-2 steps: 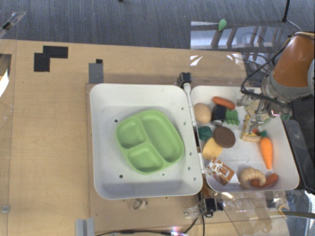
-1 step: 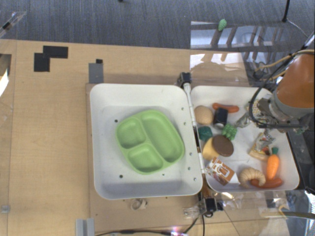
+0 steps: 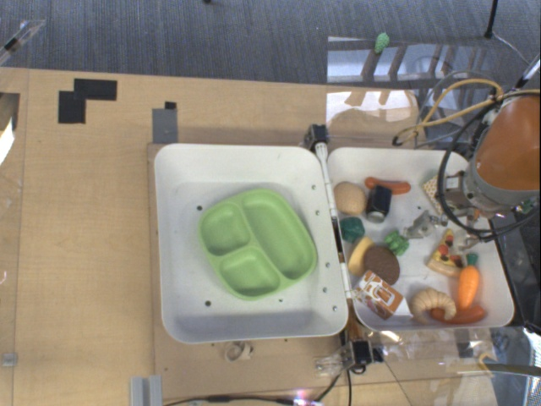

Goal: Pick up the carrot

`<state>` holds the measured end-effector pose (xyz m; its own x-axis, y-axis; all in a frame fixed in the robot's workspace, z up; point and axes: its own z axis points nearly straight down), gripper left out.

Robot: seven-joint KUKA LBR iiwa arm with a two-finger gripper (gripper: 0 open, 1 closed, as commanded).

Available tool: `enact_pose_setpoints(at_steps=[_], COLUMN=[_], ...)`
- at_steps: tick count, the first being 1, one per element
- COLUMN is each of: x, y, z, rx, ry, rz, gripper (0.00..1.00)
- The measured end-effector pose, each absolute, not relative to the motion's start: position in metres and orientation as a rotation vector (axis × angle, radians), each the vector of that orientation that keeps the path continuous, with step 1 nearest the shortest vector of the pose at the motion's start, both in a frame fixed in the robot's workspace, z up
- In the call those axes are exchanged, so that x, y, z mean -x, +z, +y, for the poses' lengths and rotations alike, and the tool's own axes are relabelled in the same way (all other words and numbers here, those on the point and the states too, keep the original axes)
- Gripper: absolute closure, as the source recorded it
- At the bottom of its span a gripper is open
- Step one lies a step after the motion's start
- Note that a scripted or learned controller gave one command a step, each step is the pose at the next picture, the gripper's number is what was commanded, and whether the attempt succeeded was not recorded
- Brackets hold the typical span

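The gripper [image 3: 425, 223] hangs low in the right bin [image 3: 504, 304], its metal fingers too small and cluttered to tell whether they are parted or closed; the carrot [image 3: 467, 285], smooth, orange and tapered, lies apart from it at about four o'clock, near the bin's lower right corner. Up from the fingers the grey arm [image 3: 507, 155] rises under its orange band, cables looped at twelve o'clock; the left bin [image 3: 173, 252] holds a glossy green divided plate [image 3: 256, 243], both bins resting on a pale wooden bench [image 3: 76, 244] beside grey carpet.

left bin: green tray [image 3: 256, 242] | right bin: croissant [image 3: 432, 301], cookie [image 3: 382, 264]
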<state>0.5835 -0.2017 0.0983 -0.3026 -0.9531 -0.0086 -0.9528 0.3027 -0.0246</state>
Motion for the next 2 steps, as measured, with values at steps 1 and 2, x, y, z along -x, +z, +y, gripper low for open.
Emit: enact_pose_setpoints(at_steps=[1,2], x=[-0.541,-0.544], y=[0.096,0.109], z=[-0.198,-0.201], rx=[2.257,2.252], ry=[-0.032,-0.052], rz=[2.147,2.149], gripper=[0.00,1.00])
